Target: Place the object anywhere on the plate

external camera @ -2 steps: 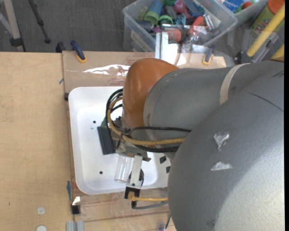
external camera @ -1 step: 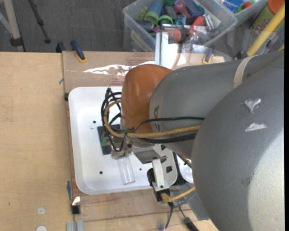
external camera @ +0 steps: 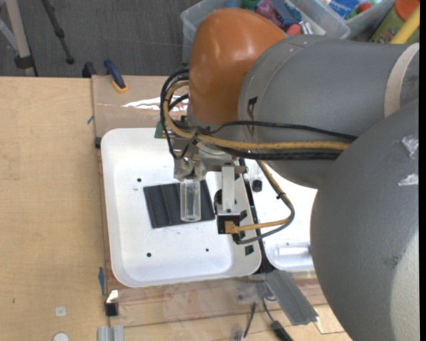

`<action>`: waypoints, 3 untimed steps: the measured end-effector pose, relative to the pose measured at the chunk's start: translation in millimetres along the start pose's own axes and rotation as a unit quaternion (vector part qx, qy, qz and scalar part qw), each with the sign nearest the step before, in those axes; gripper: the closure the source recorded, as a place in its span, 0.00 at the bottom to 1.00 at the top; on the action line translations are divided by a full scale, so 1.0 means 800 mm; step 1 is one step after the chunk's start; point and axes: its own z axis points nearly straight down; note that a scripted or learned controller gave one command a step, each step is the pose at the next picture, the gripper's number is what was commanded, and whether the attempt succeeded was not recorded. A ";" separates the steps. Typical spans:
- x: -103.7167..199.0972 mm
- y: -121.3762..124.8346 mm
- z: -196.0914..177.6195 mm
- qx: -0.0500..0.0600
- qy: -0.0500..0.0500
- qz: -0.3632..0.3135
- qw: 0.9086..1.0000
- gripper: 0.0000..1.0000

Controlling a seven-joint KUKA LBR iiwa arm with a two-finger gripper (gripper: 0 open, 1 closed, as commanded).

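A flat black rectangular plate (external camera: 161, 204) lies in the middle of the left white bin (external camera: 126, 166). My gripper (external camera: 190, 201) hangs over the plate's right end, low and close to it, with a pale translucent finger pointing down at the plate. The grey arm with its orange band reaches in from the upper right and hides the bin's right side. I see no loose object on the plate's uncovered left part, and whatever lies under the gripper is hidden.
A strip of the right white bin (external camera: 293, 256) shows under the arm. A blue-handled clamp (external camera: 116, 76) sits on the bench behind the left bin. A clear box of colourful toys (external camera: 313, 16) stands at the back.
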 end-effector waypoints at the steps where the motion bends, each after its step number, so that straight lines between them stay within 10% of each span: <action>1: 0.007 -0.039 -0.031 0.001 0.000 -0.185 0.983 1.00; 2: -0.003 0.050 0.000 -0.001 0.000 -0.049 0.999 1.00; 3: -0.026 0.142 0.000 -0.001 0.000 -0.095 0.995 1.00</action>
